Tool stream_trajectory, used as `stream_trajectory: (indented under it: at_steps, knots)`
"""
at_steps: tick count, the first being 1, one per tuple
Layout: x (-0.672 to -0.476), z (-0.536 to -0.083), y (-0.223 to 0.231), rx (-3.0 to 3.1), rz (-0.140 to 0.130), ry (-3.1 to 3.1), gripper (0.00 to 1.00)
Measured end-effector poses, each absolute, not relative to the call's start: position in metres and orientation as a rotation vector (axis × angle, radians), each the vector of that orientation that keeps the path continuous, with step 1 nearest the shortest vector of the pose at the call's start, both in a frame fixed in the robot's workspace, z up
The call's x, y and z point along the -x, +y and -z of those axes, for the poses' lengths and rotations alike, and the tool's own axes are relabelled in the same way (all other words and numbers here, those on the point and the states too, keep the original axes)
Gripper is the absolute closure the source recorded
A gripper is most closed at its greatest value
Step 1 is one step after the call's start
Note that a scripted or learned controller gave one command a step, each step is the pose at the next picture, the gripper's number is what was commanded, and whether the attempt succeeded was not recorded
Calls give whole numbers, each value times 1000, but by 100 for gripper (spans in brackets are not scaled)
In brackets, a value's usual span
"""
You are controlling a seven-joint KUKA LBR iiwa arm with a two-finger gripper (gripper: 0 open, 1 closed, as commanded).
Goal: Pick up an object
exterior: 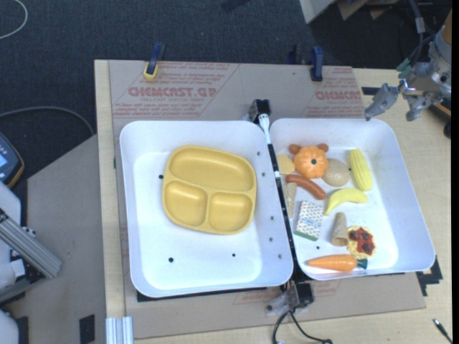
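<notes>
Since no single item is named in the task, the notes take the orange pumpkin (pixel 312 162) as landmark and the likeliest target.

Target location: the pumpkin sits in the upper left part of the right bin (pixel 401 156), well apart from the gripper (pixel 396 100), which hangs beyond that bin's far right corner.

Jaw state: fingers spread and released, nothing between them.

Handling, judged: the pumpkin looks like a hollow plastic toy, so light, stiff and smooth; its round sides may slip out of a two-finger pinch. Best hold is probably across its widest middle, fingers coming down left and right of it.

Neighbours touching or just beside: a pale round piece (pixel 336 172) at the pumpkin's right; a sausage (pixel 306 186) just below it; a flat tan piece (pixel 286 165) at its left.

Further off: corn cob (pixel 360 169) to the right, banana (pixel 345 199) below right, a small printed box (pixel 309 219) below, a carrot (pixel 331 263) well below near the bin's front rim.

Obstruction, judged: the pale piece and sausage crowd the pumpkin, leaving little finger room on those sides.

Easier alternatives, judged: corn cob and carrot lie more apart, with narrow bodies.

Left of the pumpkin: the left bin (pixel 143 192) holds a yellow divided plate (pixel 209 189), out of the way.
</notes>
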State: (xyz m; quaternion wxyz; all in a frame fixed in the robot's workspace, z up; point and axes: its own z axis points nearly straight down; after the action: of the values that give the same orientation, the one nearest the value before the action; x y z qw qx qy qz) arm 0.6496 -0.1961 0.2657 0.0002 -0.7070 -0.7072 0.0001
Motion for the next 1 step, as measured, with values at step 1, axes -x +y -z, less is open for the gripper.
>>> stream_trajectory:
  at_steps: [1]
  knots:
    - [-652, -222, -191, 2217, -4, -2221, 0]
